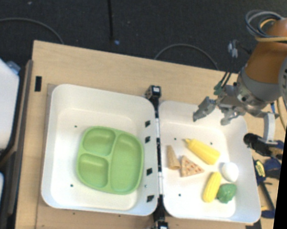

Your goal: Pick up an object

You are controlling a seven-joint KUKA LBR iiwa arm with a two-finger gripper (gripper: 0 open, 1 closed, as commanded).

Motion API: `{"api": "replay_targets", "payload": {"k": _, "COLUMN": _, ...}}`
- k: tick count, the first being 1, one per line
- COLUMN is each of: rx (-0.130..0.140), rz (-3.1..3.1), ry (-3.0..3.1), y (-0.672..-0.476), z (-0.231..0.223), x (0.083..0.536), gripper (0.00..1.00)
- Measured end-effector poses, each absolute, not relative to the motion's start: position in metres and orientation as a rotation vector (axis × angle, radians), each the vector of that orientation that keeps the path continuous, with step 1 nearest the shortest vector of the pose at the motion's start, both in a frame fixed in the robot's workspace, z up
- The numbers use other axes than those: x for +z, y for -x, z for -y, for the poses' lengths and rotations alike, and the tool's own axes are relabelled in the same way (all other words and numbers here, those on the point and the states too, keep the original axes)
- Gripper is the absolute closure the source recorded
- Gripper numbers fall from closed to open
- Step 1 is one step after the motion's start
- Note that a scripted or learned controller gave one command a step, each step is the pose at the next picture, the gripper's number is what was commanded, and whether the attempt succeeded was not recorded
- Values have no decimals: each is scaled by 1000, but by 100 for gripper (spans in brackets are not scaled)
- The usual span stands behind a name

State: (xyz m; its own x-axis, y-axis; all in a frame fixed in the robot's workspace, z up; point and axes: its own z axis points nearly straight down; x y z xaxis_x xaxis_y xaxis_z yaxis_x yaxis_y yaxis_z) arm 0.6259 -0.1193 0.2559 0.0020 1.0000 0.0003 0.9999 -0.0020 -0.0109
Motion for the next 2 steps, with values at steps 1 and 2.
{"api": "replay_targets", "payload": {"k": 1, "rx": 0, "rz": 2224, "ry": 2221, "y": -628, "z": 119, "x": 263, "gripper": 0}}
{"api": "replay_targets", "payload": {"k": 2, "rx": 6, "rz": 2219, "ry": 2221, "y": -625, "z": 114, "x": 202, "gripper": 0}}
